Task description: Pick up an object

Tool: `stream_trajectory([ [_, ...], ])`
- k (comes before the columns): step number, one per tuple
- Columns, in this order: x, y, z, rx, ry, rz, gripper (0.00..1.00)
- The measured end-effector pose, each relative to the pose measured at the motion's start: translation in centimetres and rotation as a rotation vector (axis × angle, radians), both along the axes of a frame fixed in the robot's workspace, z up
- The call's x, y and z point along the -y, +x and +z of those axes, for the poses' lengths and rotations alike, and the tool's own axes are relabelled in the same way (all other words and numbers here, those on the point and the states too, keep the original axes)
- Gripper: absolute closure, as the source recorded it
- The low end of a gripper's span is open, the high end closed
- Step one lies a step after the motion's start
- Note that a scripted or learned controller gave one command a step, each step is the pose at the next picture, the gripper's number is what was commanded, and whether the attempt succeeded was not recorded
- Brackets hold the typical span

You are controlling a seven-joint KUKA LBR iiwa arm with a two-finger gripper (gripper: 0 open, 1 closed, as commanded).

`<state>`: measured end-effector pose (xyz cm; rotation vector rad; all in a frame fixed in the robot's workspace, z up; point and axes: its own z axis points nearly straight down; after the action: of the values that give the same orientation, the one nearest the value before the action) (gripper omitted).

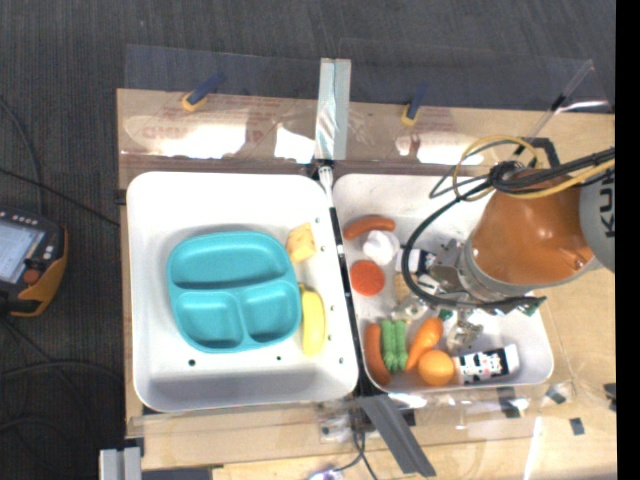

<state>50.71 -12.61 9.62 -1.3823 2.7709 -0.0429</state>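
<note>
Right bin (540, 353): arm (525, 238) bent down over toy food (415, 343)

Robot lab / test cell, not a home.

Wood bench (150, 118) w/ two white bins (145, 268) side by side, split by a metal divider (334, 108), clear sheeting taped along the back w/ clips. Industrial arm (530, 238) w/ loose cables reaches in from the right. Teach pendant (30, 258) lies on dark carpet (300, 13) at left (screen lit). Bin contents are props: teal tray (235, 288), plastic toy food e.g. carrot (428, 333), orange (436, 366), banana (313, 323). Metal frame parts at the bench's front edge.
</note>
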Motion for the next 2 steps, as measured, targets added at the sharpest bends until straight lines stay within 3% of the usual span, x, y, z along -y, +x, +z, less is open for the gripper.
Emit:
stream_trajectory([
  [2,-2.7,-0.7,0.0,0.000,-0.006,0.161,0.00],
])
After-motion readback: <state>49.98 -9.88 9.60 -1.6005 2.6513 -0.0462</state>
